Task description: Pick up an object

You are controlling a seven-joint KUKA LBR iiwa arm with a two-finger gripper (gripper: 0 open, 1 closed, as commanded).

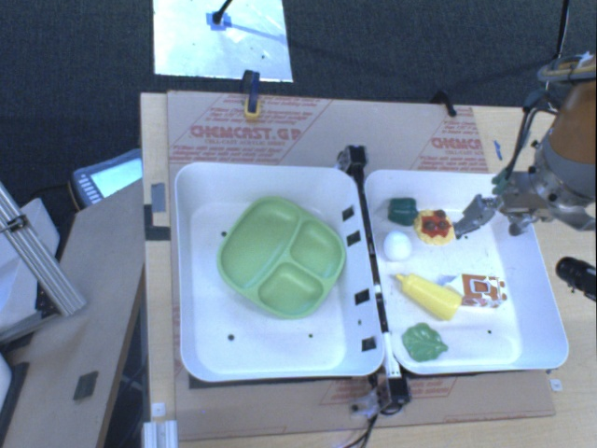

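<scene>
The right bin [536, 287] holds several small things: a dark green block [402, 210], a yellow and red round toy [435, 227], a white ball [398, 245], a yellow squeeze bottle [431, 296] lying on its side, a white, orange and blue packet [480, 289], and a green leafy piece [424, 343]. My gripper [468, 219] reaches in from the right, low over the bin's back part. It sits just right of the yellow and red toy, and I see nothing held in it.
The left bin [201, 203] bears a light green divided plate [282, 257]. A black divider with clips [366, 250] runs between the bins. Brown cardboard [280, 129] lies under the bins, and a yellow clamp [252, 110] sits at its back edge.
</scene>
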